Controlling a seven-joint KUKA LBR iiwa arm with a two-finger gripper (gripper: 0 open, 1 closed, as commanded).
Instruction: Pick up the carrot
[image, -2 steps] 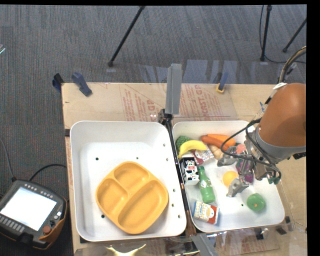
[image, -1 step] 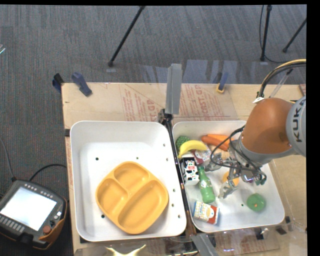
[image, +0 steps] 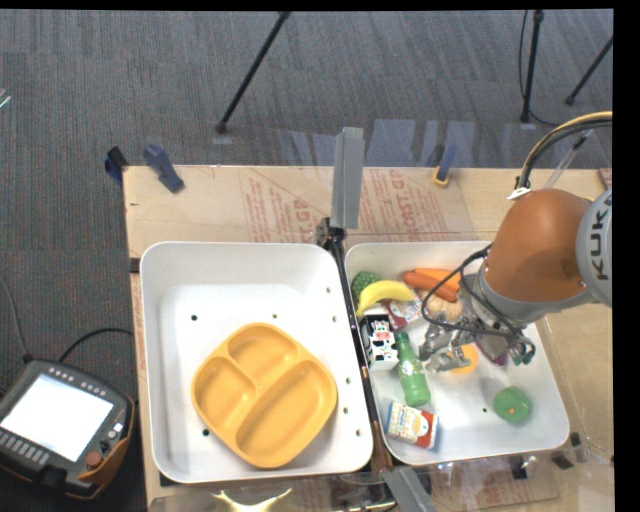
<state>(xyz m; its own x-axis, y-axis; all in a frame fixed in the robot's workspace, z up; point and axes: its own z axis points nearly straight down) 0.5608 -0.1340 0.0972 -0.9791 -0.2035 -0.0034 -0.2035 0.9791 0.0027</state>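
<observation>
Nearest the camera, a yellow plastic divided plate (image: 265, 393) with three rounded compartments lies in the left bin (image: 170, 290), a shallow white tray with smooth walls and rounded corners. Beside it, the right bin (image: 545, 425) holds a crowd of small toy items. A small carton (image: 411, 424) with red and blue print lies near the front wall, and a green bottle (image: 411, 373) with a glossy finish lies just behind it. A boxy milk carton with a cow pattern (image: 378, 340) stands by the wall shared with the left bin. A curved yellow banana (image: 385, 292) lies above it, touching a bumpy green vegetable (image: 364, 282) in the back corner. The carrot (image: 432, 279), orange and tapered, lies at the back of the right bin, just beside the banana and close to the arm's wrist. A round green fruit (image: 512, 405) sits apart toward the front right.

The tool (image: 458, 350) hangs over the middle of the right bin, below the arm's smooth orange band (image: 540, 245); how far its metal parts are spread I cannot tell. Both bins rest on a plywood-topped table (image: 230, 205).
</observation>
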